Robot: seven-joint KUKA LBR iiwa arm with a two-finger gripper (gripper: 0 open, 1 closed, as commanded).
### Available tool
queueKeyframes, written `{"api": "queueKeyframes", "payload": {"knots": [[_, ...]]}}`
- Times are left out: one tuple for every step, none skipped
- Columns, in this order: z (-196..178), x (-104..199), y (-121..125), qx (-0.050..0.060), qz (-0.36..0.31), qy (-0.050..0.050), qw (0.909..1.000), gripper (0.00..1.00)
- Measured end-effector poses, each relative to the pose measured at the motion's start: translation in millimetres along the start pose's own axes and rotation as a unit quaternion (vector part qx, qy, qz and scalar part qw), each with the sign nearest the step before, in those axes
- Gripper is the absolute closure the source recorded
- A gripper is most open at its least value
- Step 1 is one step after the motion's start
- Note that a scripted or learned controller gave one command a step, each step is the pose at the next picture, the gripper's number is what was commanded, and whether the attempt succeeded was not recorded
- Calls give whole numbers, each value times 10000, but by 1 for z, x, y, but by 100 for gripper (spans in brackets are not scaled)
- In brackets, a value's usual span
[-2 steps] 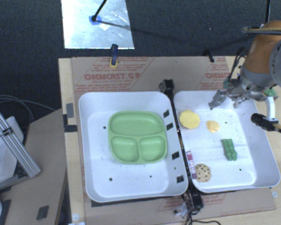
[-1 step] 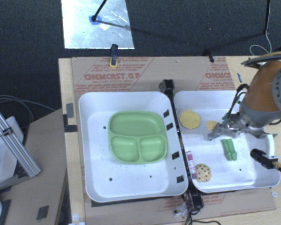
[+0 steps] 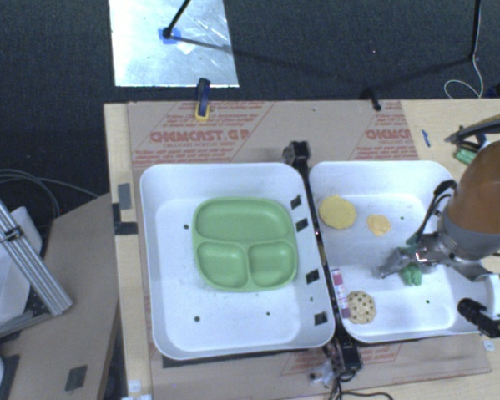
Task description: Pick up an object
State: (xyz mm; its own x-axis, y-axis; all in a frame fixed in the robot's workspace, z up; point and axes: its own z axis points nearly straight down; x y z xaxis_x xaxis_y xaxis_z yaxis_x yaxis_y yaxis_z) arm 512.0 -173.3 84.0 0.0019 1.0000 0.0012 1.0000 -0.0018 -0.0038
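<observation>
Camera view shows the claw (image 3: 406, 266) low in the right bin (image 3: 390, 325), pinching a green object (image 3: 412, 274).

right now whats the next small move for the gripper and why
Probably a short straight lift, to test the grasp. The gripper is low in the right bin over a small green object; whether it is held cannot be told. The cookie and yellow pieces lie apart.

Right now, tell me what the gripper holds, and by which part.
It cannot be told. The gripper is low in the right bin, right against a small green object, but the view does not show the object between its fingers.
</observation>
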Motion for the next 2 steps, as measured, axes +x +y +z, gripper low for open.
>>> {"api": "queueKeyframes", "payload": {"knots": [[-11, 0, 4, -39, -6, -11, 10000, 100], [-103, 83, -25, -39, -57, 2, 10000, 100]]}}
